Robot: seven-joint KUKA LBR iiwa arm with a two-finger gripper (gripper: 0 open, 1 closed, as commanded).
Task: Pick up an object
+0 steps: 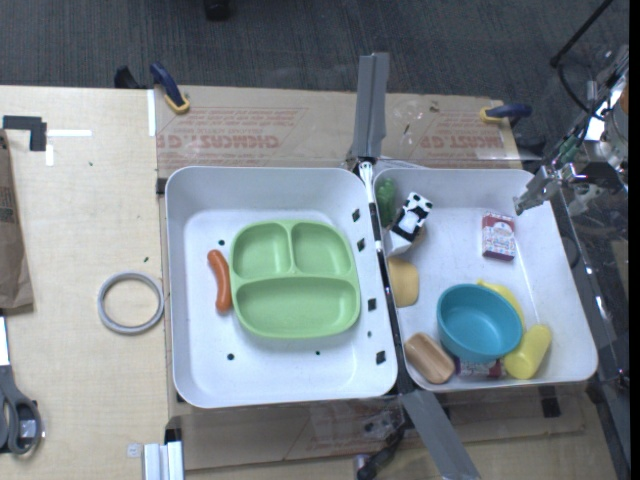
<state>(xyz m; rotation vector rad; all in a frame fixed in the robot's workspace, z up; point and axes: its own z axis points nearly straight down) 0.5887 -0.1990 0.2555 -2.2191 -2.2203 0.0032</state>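
Observation:
The right bin [545,268] holds a black-and-white cow toy [411,216], a small red-and-white box [498,236], a blue bowl [479,320], a yellow banana-like piece [528,351], a tan bun [430,358], a pale yellow lump [403,281] and a green item [385,201]. My gripper [530,198] hangs at this bin's far right corner, just right of and above the red-and-white box, with nothing seen in it. Most of the arm [600,118] is cut off by the frame's right edge.
The left bin [190,298] carries a green divided plate [295,278] and an orange sausage [219,279] beside it. A grey ring [131,301] lies on the bench at left. Clamps [172,90] sit at the back edge.

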